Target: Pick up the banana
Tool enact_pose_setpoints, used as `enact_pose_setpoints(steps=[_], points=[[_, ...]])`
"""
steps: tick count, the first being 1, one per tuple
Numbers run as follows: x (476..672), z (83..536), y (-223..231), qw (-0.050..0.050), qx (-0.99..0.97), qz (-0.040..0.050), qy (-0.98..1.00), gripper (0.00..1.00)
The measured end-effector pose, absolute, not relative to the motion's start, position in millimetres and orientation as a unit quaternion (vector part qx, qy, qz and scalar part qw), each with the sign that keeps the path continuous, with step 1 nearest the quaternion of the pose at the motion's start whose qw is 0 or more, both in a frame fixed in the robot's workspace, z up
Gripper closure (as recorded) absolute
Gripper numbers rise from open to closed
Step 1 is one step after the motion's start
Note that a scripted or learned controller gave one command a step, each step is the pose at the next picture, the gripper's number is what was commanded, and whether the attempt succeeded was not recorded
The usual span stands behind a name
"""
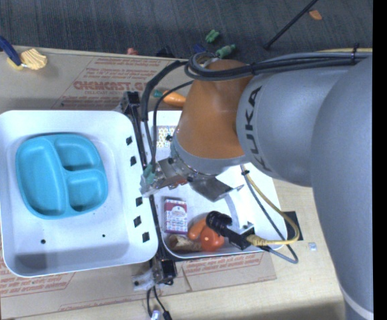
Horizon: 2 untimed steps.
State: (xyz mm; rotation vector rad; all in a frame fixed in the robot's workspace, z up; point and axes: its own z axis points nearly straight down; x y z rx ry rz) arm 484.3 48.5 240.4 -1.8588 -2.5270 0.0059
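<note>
Overhead, the arm [273, 112] hides the right bin [180, 251]; gripper state unclear.

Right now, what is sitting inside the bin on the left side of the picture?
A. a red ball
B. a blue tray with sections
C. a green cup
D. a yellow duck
B: the left bin holds a blue tray split into three sections, lying flat on the bin's white floor.

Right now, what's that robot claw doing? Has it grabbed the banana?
Gripper: cannot be told. The arm's wrist covers it as it reaches down into the right bin, and no banana can be made out in its grasp.
</note>
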Motion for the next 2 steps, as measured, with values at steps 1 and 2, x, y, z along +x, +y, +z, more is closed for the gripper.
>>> enact_pose_setpoints(steps=[1,2], points=[[476.6,471.0,53.8,-0.001,-0.624,-0.0004,-0.782,1.0],[475.7,332.4,85.9,0.001,-0.672,0.0019,-0.74,1.0]])
